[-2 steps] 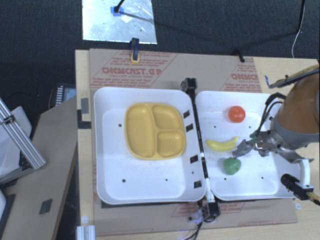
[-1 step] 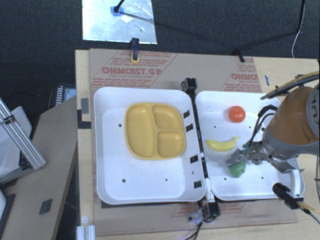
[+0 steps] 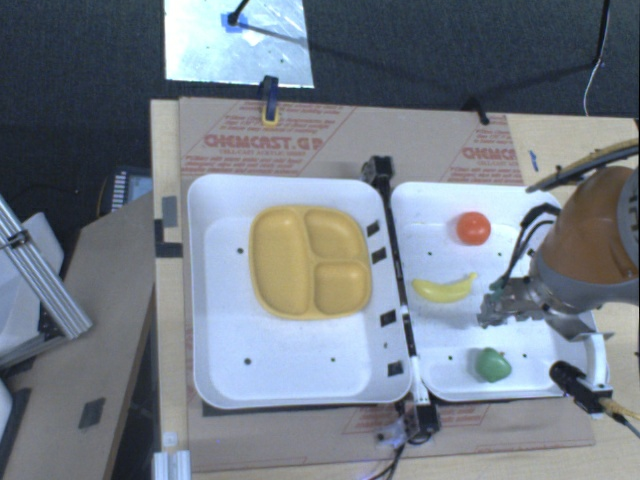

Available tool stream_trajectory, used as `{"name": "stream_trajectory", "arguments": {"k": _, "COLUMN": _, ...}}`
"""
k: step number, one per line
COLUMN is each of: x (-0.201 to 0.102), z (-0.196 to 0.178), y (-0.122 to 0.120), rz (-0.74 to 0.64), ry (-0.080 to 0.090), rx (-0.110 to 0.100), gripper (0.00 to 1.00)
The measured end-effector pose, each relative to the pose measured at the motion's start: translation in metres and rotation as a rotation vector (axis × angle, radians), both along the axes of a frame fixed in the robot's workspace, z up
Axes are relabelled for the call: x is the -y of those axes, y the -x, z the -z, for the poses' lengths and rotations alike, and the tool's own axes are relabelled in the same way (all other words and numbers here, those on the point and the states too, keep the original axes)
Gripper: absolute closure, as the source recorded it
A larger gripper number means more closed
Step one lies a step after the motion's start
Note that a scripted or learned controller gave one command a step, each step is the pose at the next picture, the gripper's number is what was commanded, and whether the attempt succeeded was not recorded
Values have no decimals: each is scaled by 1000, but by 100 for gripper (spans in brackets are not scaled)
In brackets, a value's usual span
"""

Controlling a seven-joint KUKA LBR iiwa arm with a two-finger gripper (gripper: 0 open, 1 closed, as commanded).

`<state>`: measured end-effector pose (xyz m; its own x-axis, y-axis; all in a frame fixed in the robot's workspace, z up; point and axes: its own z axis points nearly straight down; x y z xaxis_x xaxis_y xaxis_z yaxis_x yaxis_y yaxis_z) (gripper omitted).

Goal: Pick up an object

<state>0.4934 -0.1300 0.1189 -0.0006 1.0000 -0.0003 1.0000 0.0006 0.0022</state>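
The right bin [image 3: 430,208] holds a red-orange tomato [image 3: 473,228] near its back, a yellow banana [image 3: 444,288] in the middle, and a green pepper [image 3: 492,365] near the front edge. My gripper [image 3: 497,308] hangs low over the right bin, just right of the banana's tip and above the green pepper. The arm's orange band and grey wrist cover the bin's right side.
The left bin [image 3: 215,268] carries a yellow three-compartment plate [image 3: 310,261]. A black divider strip [image 3: 392,278] runs between the bins. Cables loop beside the wrist. A yellow clamp [image 3: 270,103] sits at the back of the cardboard-covered bench.
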Motion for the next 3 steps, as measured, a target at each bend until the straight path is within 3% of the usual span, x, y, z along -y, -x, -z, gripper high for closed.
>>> {"name": "stream_trajectory", "arguments": {"k": 3, "x": -7, "z": -166, "y": -2, "rz": -4, "ry": 2, "rx": 5, "gripper": 100}}
